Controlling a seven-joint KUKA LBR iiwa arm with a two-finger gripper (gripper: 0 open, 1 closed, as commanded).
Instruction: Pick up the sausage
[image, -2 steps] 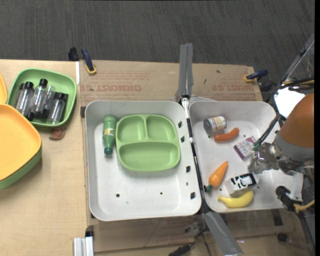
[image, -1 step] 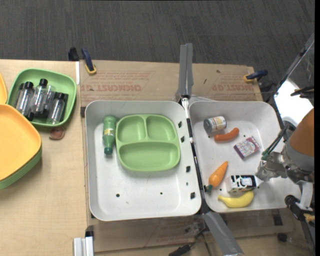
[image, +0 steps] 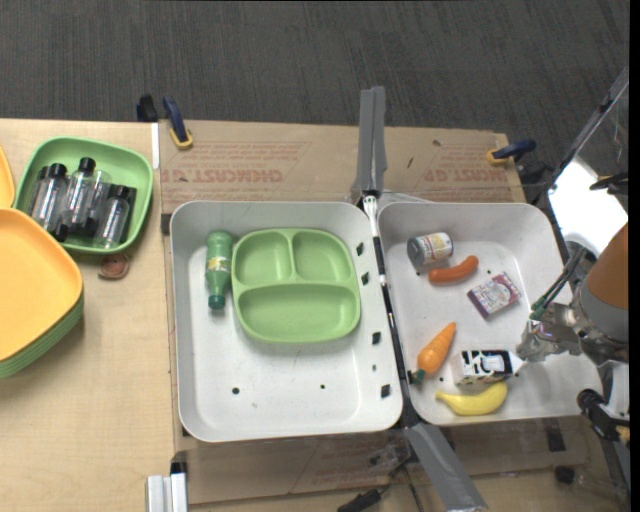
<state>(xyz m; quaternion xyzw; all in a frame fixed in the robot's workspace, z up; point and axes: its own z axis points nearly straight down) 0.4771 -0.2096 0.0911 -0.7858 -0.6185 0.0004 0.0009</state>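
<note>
The sausage (image: 453, 270) is a short orange-red link lying flat in the upper middle of the right bin (image: 520, 225), just below a small tin can (image: 431, 247). My gripper (image: 533, 343) hangs at the bin's right side, low over the floor and next to a black-and-white carton (image: 485, 364). It is well to the right of and below the sausage, apart from it. Nothing shows in its grasp.
Also in the right bin are a purple packet (image: 495, 294), a carrot (image: 436, 350) and a banana (image: 472, 400). The left bin (image: 200, 380) holds a green divided plate (image: 296, 284) and a green bottle (image: 218, 267). Yellow plates (image: 35, 295) and a green tray of bottles (image: 85, 195) sit far left.
</note>
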